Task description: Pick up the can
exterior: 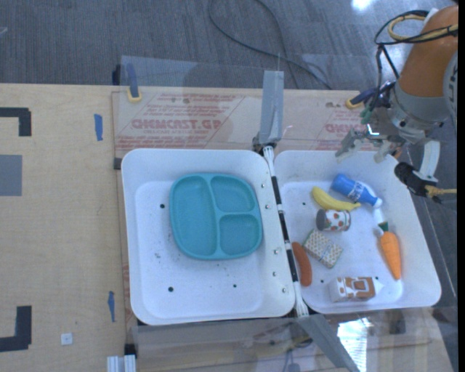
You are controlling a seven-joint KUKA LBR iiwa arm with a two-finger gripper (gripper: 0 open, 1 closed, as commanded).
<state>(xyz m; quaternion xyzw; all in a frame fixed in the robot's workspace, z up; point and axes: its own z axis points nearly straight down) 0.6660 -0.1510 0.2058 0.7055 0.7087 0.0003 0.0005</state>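
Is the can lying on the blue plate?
No. The can lies in the right bin beside the banana; the blue plate is in the left bin.

Pale wooden bench under bright overhead light, grey floor beyond.

The light plywood benchtop [58, 240] fills the left side, marked with black tape corners [18, 120], a grey square patch [10, 175] and short blue tape strips [98, 127]. A brown cardboard sheet [189, 120] printed in red (lettering too faint to read) lies toward the far edge. Beyond it runs dark grey carpeted floor [109, 29], crossed by thin black cables [247, 36]. A white glare spot [361, 4] sits at the top.
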